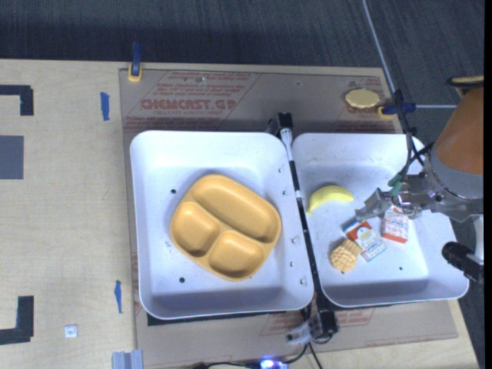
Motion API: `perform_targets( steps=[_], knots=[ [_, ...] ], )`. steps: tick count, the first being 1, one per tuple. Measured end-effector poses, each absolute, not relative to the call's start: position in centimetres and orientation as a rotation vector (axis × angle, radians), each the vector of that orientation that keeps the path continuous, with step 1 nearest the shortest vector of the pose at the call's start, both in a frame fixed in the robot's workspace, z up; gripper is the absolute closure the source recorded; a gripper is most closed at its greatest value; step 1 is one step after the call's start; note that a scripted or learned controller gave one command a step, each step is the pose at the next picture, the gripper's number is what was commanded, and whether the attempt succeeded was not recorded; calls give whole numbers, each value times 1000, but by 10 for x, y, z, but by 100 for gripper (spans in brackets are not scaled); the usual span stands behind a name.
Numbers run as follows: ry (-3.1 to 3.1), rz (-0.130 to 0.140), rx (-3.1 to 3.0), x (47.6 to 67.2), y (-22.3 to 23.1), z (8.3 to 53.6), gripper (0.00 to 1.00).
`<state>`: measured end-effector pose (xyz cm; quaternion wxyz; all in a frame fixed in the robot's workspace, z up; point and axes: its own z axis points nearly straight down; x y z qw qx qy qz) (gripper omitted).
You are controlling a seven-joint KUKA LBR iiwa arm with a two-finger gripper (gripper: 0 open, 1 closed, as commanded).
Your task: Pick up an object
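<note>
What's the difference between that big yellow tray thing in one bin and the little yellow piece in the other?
The yellow tray is far larger than the small yellow piece, taking up much of the left bin, while the piece covers just a small patch of the right bin. The tray is a darker mustard yellow with three moulded compartments; the piece is paler, plain and curved like a crescent. The tray lies alone; the piece lies near other small items. Both are yellow and rest on a bin floor.

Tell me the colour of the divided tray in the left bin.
The divided tray is yellow-orange, plain and unpatterned, as the camera view shows clearly.
</note>
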<state>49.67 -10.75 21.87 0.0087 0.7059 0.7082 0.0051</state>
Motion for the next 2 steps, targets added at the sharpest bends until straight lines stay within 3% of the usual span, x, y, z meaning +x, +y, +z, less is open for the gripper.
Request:
perform_targets(
  steps=[2],
  knots=[
    [2210,23,2196,500,-107,239,100]
  ],
)
